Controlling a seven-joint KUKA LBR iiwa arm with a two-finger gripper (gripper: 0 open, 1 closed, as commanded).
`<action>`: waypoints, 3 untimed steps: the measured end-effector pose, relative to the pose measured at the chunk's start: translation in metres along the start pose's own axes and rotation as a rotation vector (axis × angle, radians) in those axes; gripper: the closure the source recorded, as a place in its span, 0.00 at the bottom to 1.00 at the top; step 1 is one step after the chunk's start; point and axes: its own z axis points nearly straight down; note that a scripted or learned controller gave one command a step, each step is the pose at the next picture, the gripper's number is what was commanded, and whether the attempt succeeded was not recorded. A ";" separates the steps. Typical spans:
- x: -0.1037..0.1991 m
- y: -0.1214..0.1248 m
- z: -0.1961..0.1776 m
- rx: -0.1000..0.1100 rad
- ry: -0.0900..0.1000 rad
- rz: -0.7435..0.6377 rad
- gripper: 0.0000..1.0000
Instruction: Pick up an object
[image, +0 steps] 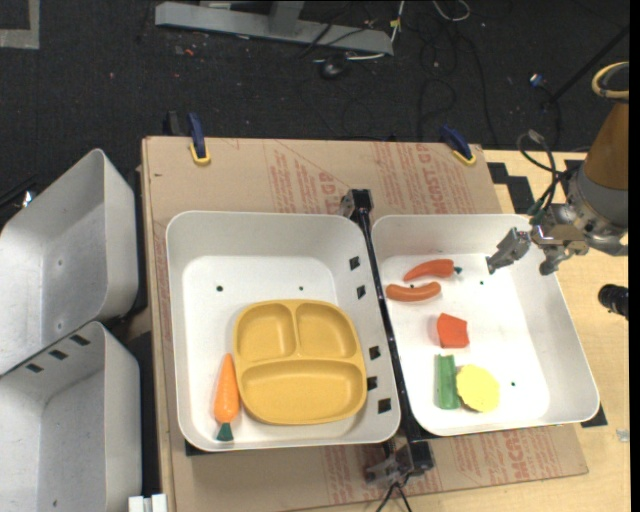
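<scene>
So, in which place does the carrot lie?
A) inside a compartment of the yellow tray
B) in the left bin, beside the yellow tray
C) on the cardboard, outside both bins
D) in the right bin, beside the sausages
B: the carrot lies on the floor of the left bin, along the left edge of the yellow tray, not inside any of its compartments.

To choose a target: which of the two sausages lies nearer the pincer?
The upper sausage, tilted, lies nearer the pincer; the lower sausage sits further left.
</scene>
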 end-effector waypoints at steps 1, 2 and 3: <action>0.001 0.003 -0.009 -0.013 -0.003 -0.004 0.00; -0.006 0.003 0.053 -0.009 -0.002 -0.001 0.00; -0.008 0.011 0.100 -0.011 -0.002 -0.003 0.00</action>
